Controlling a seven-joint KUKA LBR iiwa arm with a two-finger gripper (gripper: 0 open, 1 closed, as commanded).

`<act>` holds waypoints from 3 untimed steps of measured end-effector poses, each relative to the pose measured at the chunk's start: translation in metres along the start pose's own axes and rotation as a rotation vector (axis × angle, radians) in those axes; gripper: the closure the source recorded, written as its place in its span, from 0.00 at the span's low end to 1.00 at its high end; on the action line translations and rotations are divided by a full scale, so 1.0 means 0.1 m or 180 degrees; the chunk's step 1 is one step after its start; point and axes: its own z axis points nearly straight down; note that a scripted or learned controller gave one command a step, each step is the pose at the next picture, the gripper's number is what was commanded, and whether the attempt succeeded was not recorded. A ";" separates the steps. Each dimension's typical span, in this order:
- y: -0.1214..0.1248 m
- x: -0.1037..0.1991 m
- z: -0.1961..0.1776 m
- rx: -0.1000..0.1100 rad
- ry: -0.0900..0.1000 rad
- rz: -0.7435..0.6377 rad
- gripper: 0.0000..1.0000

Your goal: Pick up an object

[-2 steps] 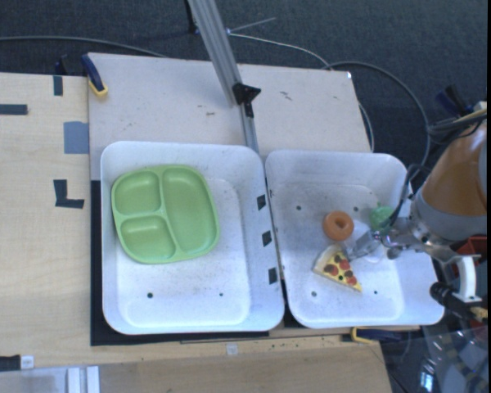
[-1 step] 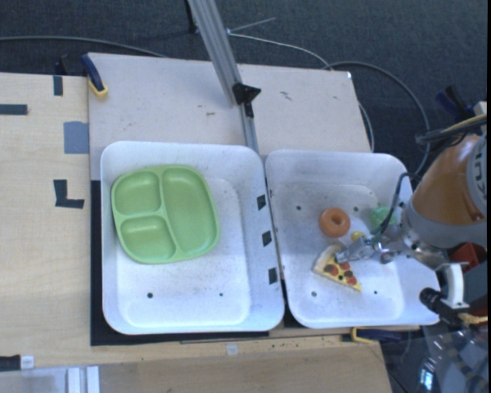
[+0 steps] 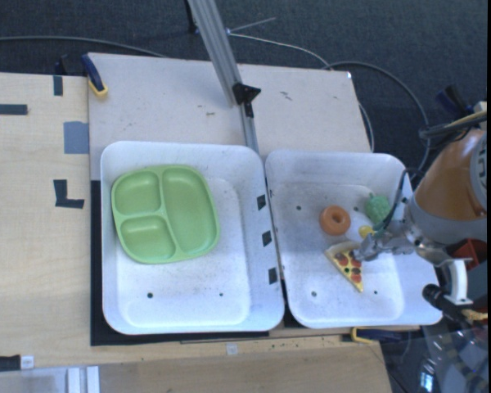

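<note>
Worktop [image 3: 180, 105]: pale board carrying two shallow white bins side by side, with wood-grain panel to its left and dark carpet beyond.

Left bin [image 3: 229, 301]: holds one light green divided plate [image 3: 164, 214], three compartments, lying flat toward the bin's upper left. The plate's sections hold nothing visible.

Right bin [image 3: 311, 178]: holds three small items, all in its right-hand half.
- Doughnut [image 3: 335, 219]: orange-brown ring, lying flat near the middle of the bin.
- Green item [image 3: 378, 208]: small, rounded, knobbly, to the right of the doughnut and near the bin's right wall; its kind is too small to tell.
- Pizza slice [image 3: 349, 266]: yellow wedge with red spots, lying flat below the doughnut, its point toward the bin's lower right.

Arm [image 3: 450, 191]: grey with an orange band, entering from the right and crossing the right bin's right wall.

Gripper [image 3: 367, 247]: low inside the right bin, just at the upper right edge of the pizza slice and below the green item. A small yellow patch shows at its tip. Whether it is touching the slice, and whether it is parted or closed, cannot be told at this size; nothing can be seen held in it.

Metal rail [image 3: 217, 43]: slants from the top edge down to the gap between the bins.

Yellow-and-blue clamp [image 3: 94, 76]: at the worktop's upper left corner.
</note>
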 end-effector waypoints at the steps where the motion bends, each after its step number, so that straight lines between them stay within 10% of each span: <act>1: -0.08 -0.04 -0.52 0.0012 -0.0002 0.0006 1.00; 3: -0.02 -0.03 -1.76 0.0000 -0.0008 0.0002 1.00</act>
